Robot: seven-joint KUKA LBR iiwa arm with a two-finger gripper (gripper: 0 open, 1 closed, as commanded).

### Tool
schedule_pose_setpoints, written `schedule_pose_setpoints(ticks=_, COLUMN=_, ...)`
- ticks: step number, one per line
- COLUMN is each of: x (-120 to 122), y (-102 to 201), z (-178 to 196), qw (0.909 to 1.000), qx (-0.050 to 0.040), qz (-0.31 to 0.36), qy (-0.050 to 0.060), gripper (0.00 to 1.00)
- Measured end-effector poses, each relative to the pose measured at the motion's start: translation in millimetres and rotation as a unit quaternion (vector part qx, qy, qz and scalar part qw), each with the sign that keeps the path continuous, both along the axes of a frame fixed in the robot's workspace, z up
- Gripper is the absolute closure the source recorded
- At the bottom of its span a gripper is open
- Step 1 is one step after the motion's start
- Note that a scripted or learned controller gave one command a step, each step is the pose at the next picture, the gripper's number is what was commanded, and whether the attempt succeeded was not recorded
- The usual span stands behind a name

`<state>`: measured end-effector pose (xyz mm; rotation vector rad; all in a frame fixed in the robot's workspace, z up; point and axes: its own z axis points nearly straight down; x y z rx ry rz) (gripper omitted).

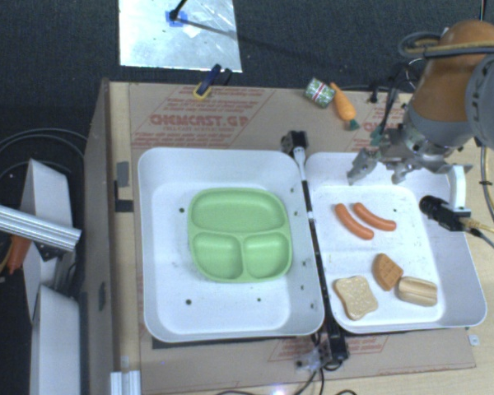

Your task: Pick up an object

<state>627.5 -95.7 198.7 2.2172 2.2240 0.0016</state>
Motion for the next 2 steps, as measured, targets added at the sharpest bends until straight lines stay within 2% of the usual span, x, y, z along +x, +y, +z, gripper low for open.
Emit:
schedule_pose_setpoints(ticks=1, x=-12, y=-2, z=-114, qw=1.0, qx=0.0, qz=-0.001, qy=0.0, gripper=0.0)
schedule_pose_setpoints(ticks=2, x=35, y=-9, z=-92, qw=1.0, qx=-0.0004, qz=0.001, qy=-0.002, gripper=0.0)
